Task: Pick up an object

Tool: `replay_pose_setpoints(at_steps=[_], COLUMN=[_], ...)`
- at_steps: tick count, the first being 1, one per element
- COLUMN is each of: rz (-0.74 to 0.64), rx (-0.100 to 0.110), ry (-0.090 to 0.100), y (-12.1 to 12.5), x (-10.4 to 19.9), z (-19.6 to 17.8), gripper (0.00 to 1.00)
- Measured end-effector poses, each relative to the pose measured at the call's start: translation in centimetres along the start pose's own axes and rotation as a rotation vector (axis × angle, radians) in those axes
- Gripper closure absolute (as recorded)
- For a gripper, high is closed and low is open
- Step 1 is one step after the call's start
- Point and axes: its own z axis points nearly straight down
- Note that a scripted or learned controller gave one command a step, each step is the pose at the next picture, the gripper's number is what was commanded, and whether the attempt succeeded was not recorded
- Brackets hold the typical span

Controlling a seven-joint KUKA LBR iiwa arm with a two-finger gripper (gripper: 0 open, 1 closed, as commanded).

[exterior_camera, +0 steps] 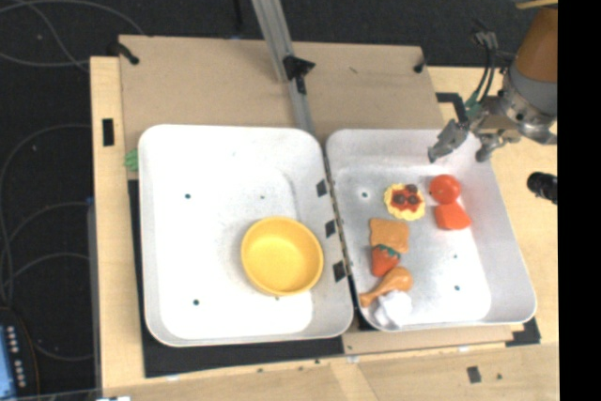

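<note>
In rt bin point(488, 291), drumstick point(387, 285) lies diag, tip lower-left

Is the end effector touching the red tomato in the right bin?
Apart. The camera view shows the end effector above the red tomato, with bare bin floor between them.

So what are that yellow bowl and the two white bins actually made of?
The yellow bowl looks like moulded plastic: one even colour, smooth, with a soft matte sheen and a thick rounded rim. The left bin and the right bin look like thin formed plastic or perhaps coated sheet metal: rounded corners, a shallow lip and a dull white surface with faint scuffing. The view cannot settle which.
</note>
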Motion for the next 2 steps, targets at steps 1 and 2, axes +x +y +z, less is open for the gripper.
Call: replay_pose_setpoints(at_steps=[1, 2], rz=[-0.001, -0.001], rx=[0.001, 0.004], ry=[-0.001, 0.000], y=[0.0, -0.3], x=[0.0, 0.5], z=[0.0, 4.4], gripper=[0.00, 0.00])
